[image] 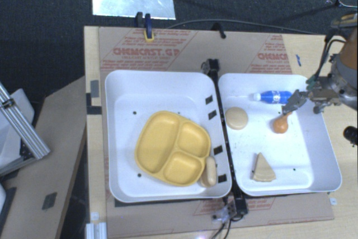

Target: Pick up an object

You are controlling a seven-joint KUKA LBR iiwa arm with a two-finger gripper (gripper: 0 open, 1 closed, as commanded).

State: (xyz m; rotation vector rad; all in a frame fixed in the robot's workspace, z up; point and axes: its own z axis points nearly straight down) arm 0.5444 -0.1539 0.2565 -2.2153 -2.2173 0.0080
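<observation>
A: What's the setting?

B: A dark carpeted floor, and on it a bench topped with a printed cardboard sheet (196, 45) that carries two shallow white bins side by side. The left bin (120, 120) holds a yellow divided tray (172, 147) with a pale oblong piece (210, 170) touching the tray's near right corner.

A: And the right bin (319, 154)?

B: Four things: a blue-labelled bottle (272, 97) lying along the far wall with its long axis running left to right, a round beige piece (237, 118) near the left wall, a tan wedge (262, 168) toward the near edge, and a small orange ball-like object (280, 125) right of centre.

A: Where is the gripper (295, 102)?

B: At the bin's far right corner, slanting down and left. Its tips lie just above and right of the orange object, and just off the bottle's right end.

A: Open or closed?

B: I cannot tell, as the tip is too small and blurred. The orange object looks the likeliest target, a short drop down and left.
</observation>
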